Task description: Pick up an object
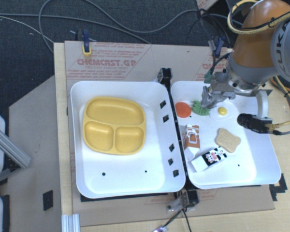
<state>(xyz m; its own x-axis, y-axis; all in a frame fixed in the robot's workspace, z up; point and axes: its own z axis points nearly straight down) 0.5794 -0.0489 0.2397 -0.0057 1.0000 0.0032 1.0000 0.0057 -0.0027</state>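
Observation:
The right bin (261, 163) holds several small items. An orange-red round piece (183, 109) lies near its left wall, with a green leafy piece (201, 109) just right of it. Beside them sit a fried egg (222, 112), a slice of toast (228, 140), a brown packet (192, 136) and a black-and-white carton (210, 157). My gripper (208, 100) hangs low over the far part of this bin, directly above the green piece and left of the egg. Its tip hides part of the green piece.
A yellow divided plate (115, 125) lies in the left bin (130, 178). A black divider with clips (171, 129) runs between the bins. A black cylinder (253, 122) juts from the arm over the right bin. Cables trail behind the bench.

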